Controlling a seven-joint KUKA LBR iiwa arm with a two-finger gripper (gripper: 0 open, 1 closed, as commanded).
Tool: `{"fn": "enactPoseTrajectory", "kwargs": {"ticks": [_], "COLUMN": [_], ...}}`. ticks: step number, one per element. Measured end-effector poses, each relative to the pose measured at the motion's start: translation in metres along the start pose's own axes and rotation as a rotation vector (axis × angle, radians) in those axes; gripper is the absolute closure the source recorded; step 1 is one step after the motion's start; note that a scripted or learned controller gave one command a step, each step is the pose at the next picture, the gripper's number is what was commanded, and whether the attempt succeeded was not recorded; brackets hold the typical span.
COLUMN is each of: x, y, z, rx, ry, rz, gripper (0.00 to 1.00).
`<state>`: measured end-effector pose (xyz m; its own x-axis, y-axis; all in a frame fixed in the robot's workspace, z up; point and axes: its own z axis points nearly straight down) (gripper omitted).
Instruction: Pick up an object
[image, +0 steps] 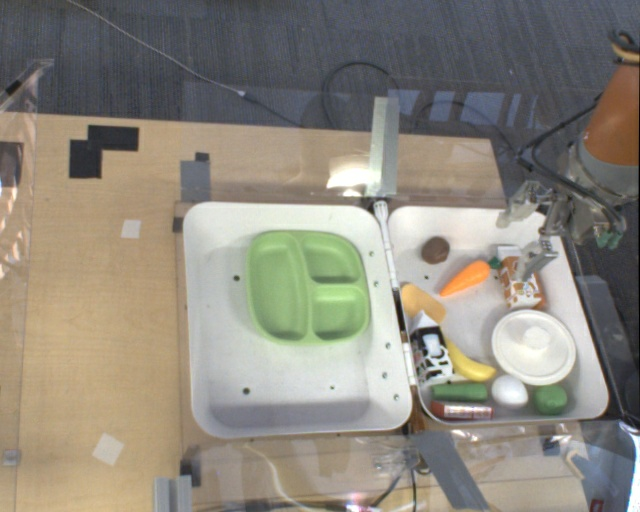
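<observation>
Pincer (533, 225) released, poised over right bin's (590, 330) far edge, above small carton (520, 280): probably lining up a grasp.

two bins (215, 330); one carrot (466, 279)

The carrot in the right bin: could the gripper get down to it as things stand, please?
Probably yes. The carrot lies uncovered with bare bin floor around it, apart from the brown ball and the small carton. The gripper hovers just to its right.
</observation>
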<state>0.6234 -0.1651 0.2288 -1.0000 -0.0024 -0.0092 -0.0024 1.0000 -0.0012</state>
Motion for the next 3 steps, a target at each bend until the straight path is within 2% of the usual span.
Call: {"fn": "enactPoseTrajectory", "kwargs": {"ticks": [1,2,3], "x": [-0.044,0.022,-0.005], "y": [-0.023,0.047,0.082], "z": [0.14,0.14,0.14], "rx": [0.0,-0.003,-0.002], "ry": [0.011,-0.001,-0.002], "rz": [0.002,-0.076,-0.016], "gripper": [0.0,0.0,0.0]}}
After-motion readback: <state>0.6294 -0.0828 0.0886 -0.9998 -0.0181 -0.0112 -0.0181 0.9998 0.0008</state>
